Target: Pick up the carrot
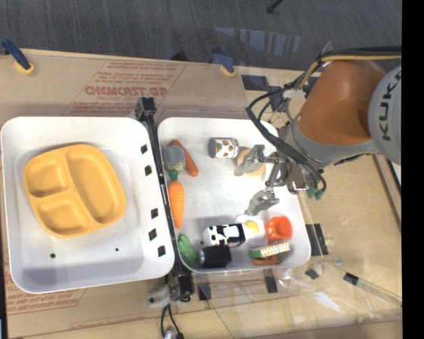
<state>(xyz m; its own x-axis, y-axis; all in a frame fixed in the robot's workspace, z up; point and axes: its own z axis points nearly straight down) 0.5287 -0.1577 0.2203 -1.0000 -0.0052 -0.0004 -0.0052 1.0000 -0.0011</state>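
My hand [260, 181] hung with its fingers apart and nothing between them over the right bin [297, 221], and the carrot [176, 198] lay well off to its left against that bin's left wall, long axis running up and down the view, green top upward.

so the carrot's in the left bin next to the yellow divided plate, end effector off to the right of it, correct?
Not quite. The camera view shows the carrot in the right bin, against its left wall. The yellow divided plate sits in the left bin. The end effector is indeed off to the carrot's right.
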